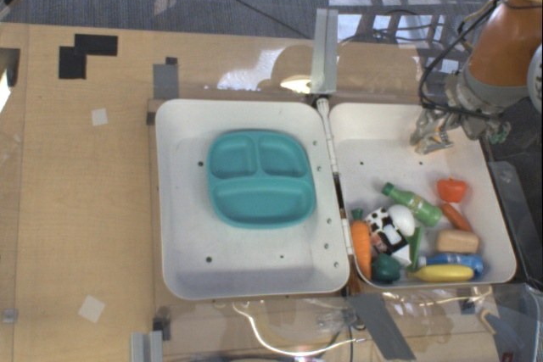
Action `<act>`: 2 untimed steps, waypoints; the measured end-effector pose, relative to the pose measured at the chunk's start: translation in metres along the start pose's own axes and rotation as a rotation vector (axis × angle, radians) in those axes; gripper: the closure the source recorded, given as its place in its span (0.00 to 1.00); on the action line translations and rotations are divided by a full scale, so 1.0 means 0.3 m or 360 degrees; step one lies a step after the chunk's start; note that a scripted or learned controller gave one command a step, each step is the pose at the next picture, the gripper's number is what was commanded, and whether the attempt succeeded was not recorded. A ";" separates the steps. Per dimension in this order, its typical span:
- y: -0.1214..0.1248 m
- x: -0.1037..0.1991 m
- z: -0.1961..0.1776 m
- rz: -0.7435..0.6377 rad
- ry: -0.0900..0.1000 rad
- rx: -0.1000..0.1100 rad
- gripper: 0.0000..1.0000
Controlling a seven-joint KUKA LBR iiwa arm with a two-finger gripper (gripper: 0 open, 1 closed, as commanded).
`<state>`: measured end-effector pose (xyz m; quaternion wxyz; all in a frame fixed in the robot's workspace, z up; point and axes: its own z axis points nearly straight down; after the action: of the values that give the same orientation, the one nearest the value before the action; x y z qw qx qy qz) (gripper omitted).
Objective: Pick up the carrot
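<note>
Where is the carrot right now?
The carrot lies in the right bin, against its left wall near the front, beside the black-and-white toy.

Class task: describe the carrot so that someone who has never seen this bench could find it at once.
Start at the right-hand shallow white bin and go to the toy pile along its near edge. The orange tapered toy carrot lies at the pile's left end, against the bin's left wall, beside the black-and-white toy cow. It is the pile's leftmost orange piece.

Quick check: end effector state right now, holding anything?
End effector: open, holding nothing, above the bare upper part of the right bin. The carrot lies at that bin's lower left.
</note>
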<state>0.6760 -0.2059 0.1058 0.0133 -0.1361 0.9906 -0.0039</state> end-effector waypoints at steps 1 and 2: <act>0.337 -0.094 -0.332 0.0399 0.0012 -0.0011 1.00; 0.010 0.071 -0.379 0.0225 0.0024 -0.0003 1.00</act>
<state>0.6516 -0.2081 0.2188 0.0061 -0.0658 0.9978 -0.0031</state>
